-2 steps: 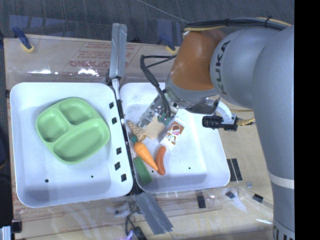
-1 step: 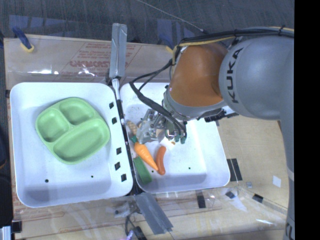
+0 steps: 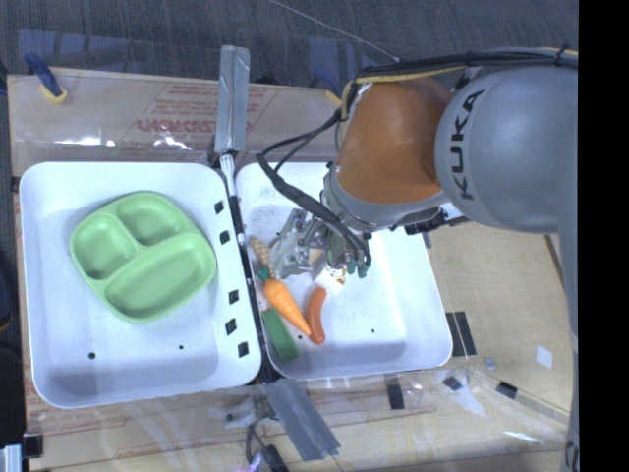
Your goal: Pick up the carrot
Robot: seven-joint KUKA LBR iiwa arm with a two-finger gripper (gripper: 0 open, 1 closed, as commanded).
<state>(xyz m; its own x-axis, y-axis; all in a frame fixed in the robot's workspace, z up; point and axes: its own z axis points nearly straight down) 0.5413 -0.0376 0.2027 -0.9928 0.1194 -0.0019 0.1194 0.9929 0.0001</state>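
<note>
The carrot (image 3: pixel 286 306) is orange with a green top end and lies slanted on the floor of the right bin (image 3: pixel 413 332), near its left wall. My gripper (image 3: pixel 316 248) hangs over the right bin just above and slightly right of the carrot's top end. The metal finger assembly blurs into the bin floor, so its state is unclear. The carrot lies free on the bin floor, apart from the gripper.
A reddish-orange sausage-shaped piece (image 3: pixel 315 313) lies right beside the carrot, and a green piece (image 3: pixel 281 340) lies below it by the bin wall. A small pale item (image 3: pixel 260 254) sits near the left wall. The left bin (image 3: pixel 59 362) holds a green divided plate (image 3: pixel 143 254).
</note>
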